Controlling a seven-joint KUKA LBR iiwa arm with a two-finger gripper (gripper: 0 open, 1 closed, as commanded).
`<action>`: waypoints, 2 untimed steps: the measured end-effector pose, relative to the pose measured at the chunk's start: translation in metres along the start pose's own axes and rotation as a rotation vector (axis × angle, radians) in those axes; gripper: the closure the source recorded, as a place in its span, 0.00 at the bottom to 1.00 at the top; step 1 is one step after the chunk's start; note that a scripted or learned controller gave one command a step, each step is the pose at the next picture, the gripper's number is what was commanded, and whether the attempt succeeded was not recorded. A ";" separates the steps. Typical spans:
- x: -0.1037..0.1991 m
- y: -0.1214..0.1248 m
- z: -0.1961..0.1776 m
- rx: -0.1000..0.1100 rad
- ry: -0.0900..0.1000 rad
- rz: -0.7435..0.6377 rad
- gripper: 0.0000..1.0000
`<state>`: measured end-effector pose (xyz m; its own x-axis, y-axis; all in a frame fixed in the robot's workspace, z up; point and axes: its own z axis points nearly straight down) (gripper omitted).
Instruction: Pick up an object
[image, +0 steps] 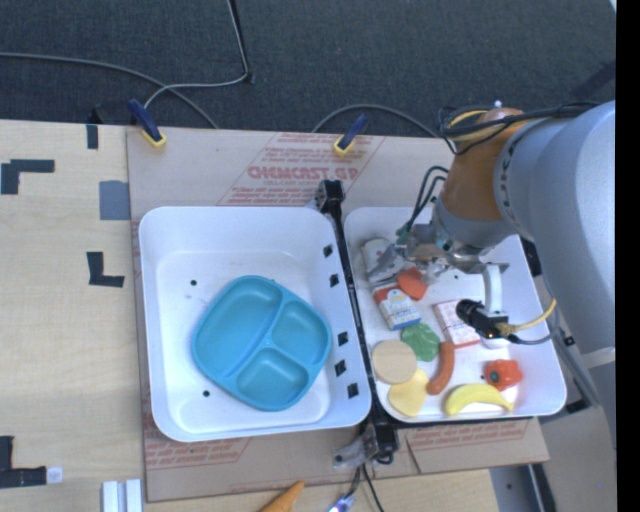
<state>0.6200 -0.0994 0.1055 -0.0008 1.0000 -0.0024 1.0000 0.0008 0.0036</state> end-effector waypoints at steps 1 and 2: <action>0.000 -0.011 0.010 -0.027 -0.011 -0.001 0.00; 0.002 -0.011 0.000 -0.024 -0.005 0.000 1.00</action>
